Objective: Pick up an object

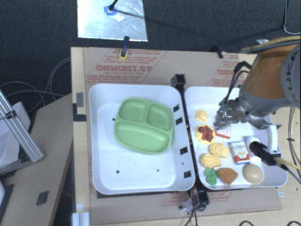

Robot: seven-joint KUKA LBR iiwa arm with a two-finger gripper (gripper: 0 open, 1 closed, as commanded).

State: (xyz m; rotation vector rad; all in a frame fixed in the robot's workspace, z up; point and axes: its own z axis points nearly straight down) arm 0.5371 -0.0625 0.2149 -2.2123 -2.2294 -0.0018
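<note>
Progress so far looks slight to you: nothing is lifted, and every toy food piece lies on the floor of the right bin. The gripper is down inside that bin, near its far half, just above a small red-and-white packet and beside the red-and-yellow piece. You cannot tell whether the jaws are spread or pressed together, and no object shows between them. What is left, as you would judge it, is the whole grasp and lift.

Room is tight. The yellow pieces, the red carton, the green piece, the brown wedge and the beige egg crowd toward the near edge of the bin. The divider wall between the bins lies just beyond the red-and-yellow piece. The left bin carries a green compartment plate with bare floor around it, well apart from the arm.
</note>
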